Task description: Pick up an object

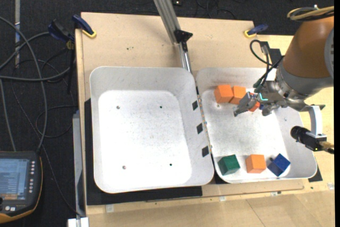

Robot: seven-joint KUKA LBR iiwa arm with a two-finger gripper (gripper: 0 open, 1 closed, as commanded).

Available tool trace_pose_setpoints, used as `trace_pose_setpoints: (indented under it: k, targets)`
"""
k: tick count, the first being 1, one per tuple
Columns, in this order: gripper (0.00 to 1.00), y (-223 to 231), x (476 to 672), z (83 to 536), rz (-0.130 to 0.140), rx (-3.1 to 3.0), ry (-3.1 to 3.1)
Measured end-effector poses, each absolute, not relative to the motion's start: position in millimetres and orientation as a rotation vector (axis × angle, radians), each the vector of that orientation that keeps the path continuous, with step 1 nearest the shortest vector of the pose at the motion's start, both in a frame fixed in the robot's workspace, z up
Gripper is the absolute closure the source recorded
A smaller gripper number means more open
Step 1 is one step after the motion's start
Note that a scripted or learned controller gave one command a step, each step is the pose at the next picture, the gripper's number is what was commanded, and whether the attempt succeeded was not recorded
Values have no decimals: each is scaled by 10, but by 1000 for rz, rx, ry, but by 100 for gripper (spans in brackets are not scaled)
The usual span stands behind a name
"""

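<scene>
The arm enters from the right and carries its gripper (254, 104) low over the far part of the right bin (297, 138). Whether the gripper is parted or closed cannot be told; dark hardware and a small red patch crowd that spot.

Candidate objects, all in the right bin:
- Two orange blocks (229, 94) at the far end, touching each other, just left of the gripper.
- A green cube (229, 164) near the front wall, left.
- A single orange cube (255, 162) near the front wall, middle.
- A blue cube (278, 164) near the front wall, right, turned at an angle.

The left bin (106, 82) lies beside the right one, with their walls meeting at the centre.

Judged step: the gripper appears to be approaching or working at the orange pair. No object can be confirmed in its grasp.

Risks from this position:
1. The two orange blocks abut. A closing motion could catch both, or wedge on their shared seam and grip neither securely.
2. The gripper sits to the right of the pair, not centred over either block. A descent here may strike a block's edge and push it toward the far-left corner rather than straddle it.
3. The pair lies near the far wall and the centre divider; a shoved block could jam against a wall, leaving little clearance for another attempt.
4. The unidentified red patch at the gripper could be a small object or part of the tool; if an object, it may obstruct closure.
</scene>
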State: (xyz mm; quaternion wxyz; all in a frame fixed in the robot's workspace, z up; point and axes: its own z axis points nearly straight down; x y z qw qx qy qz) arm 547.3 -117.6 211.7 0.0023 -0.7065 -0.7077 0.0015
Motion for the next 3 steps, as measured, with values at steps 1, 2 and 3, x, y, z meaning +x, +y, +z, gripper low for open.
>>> trace_pose_setpoints:
  k: [1,2,3]
  targets:
    - [0,-1178,5484,2141,0,-2221,-2222]
    - [0,-1079,5498,1558,5,-2217,-2219]
    - [0,-1167,5527,1049,5,-2220,-2217]
